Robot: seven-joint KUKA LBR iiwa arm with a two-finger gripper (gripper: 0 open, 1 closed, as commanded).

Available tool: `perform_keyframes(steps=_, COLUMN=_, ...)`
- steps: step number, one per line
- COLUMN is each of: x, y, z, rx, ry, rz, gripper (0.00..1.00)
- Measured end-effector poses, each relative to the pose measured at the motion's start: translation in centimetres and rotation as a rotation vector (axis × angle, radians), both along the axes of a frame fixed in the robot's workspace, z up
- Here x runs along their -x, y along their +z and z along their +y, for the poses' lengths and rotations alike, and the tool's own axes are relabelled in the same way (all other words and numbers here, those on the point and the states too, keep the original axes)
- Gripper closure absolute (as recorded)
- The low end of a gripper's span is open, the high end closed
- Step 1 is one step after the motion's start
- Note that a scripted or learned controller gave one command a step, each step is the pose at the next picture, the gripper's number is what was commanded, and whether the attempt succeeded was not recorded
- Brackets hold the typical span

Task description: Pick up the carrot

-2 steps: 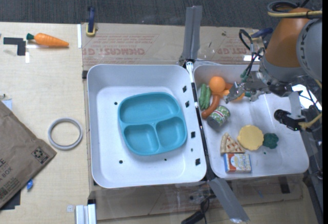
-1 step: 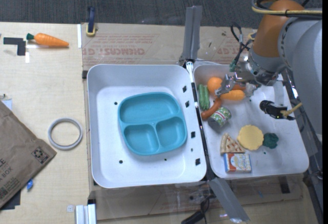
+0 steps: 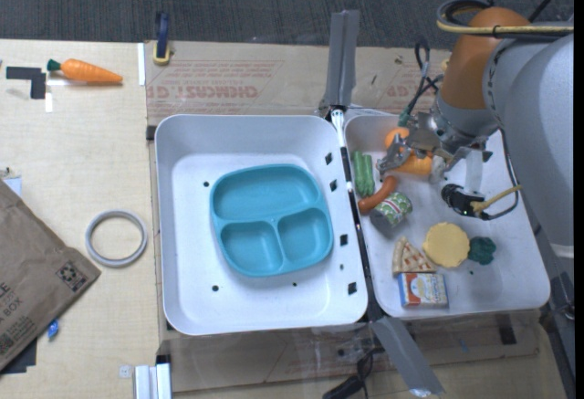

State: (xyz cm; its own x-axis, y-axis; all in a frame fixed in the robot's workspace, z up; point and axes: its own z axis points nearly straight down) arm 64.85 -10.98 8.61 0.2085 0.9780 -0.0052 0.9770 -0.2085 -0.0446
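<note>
Currently the gripper sits low in the far part of the right bin, its fingers closed around the carrot. The carrot is orange, partly hidden by the fingers, and lies just right of a green vegetable.

A tray sits in the left bin; the right bin holds a can, a box and a cookie; a ring lies left of both.
</note>
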Motion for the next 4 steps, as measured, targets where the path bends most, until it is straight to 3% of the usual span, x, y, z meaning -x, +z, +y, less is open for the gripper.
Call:
perform_keyframes(steps=1, x=-0.2, y=1.0, z=-0.3, rx=0.008, ry=-0.002, rz=-0.012, gripper=1.0)
perform_keyframes(steps=2, x=-0.9, y=10.6, z=6.1, rx=0.001, ry=0.216, rz=-0.046, gripper=1.0)
perform_keyframes(steps=3, x=-0.9, y=10.6, z=6.1, rx=0.001, ry=0.216, rz=-0.046, gripper=0.0)
perform_keyframes(steps=4, x=-0.6, y=4.1, z=0.8, rx=0.002, ry=0.165, rz=-0.043, gripper=0.0)
